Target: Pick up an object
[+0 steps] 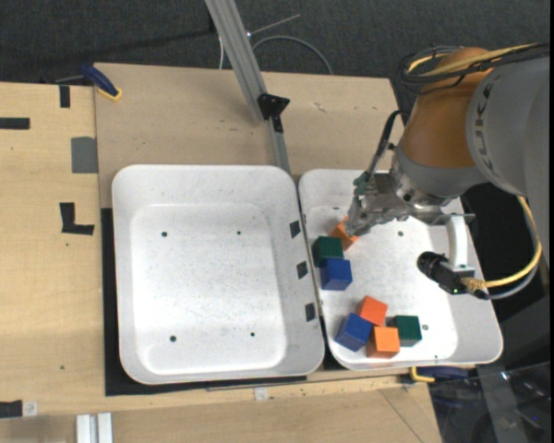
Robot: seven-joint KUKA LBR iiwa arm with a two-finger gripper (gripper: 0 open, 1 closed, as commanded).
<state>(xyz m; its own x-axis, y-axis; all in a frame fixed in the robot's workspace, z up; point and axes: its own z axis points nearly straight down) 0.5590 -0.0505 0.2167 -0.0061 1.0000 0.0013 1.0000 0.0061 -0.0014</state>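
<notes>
My gripper (355,226) hangs low over the upper left of the right bin (462,340). Its tip sits right at a small orange block (343,238), which peeks out beneath it. A green block (328,248) lies just left of that, touching a blue block (337,273) below it. Toward the bin's front lie a blue block (355,331), two orange blocks (373,309) (384,341) and a green block (407,329), clustered together. The arm's grey and orange body (452,127) covers the bin's upper right.
The left bin (129,247) stands beside the right one, sharing a raised rim. A slanted metal pole (245,53) rises behind the bins. A black fitting (439,268) with a yellow cable juts over the right bin's right side.
</notes>
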